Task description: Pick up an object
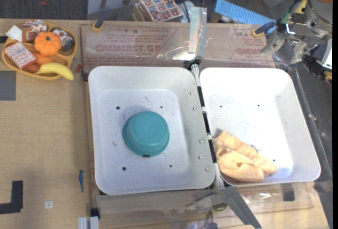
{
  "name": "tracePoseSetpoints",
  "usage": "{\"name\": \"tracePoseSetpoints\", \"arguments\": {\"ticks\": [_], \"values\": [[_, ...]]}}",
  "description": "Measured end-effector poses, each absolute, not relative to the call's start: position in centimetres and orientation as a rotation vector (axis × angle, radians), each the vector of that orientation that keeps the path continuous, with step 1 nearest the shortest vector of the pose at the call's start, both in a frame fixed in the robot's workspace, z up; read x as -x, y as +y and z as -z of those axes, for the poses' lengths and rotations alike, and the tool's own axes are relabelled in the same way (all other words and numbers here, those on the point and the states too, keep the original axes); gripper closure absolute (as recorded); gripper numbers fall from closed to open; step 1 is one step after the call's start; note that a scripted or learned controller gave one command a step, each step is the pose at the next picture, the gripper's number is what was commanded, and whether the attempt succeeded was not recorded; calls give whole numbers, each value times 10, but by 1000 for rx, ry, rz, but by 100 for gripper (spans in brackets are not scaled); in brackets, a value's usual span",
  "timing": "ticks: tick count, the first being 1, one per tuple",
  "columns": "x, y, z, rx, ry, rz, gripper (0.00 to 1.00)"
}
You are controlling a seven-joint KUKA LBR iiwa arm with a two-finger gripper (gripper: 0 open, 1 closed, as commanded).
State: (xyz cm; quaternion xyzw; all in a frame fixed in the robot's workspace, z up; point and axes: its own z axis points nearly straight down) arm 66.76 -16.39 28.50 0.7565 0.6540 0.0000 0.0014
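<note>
Your gripper [289, 32] hangs at the top right, beyond the right white bin [296, 117]; I can't tell its state. The crumpled tan cloth [240, 158] lies well below-left, long axis slanting down-right. The upturned teal plastic bowl [146, 133] sits farther left.

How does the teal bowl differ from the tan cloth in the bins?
The teal bowl is round and rigid; the tan cloth is crumpled and soft. The bowl sits upside down mid-left bin; the cloth lies in the right bin's near-left corner. Both rest untouched.
</note>
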Motion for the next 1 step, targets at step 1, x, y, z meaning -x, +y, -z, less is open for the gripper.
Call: {"name": "tracePoseSetpoints", "arguments": {"ticks": [1], "values": [[-623,-132,-182,-2342,2092,0,0]]}}
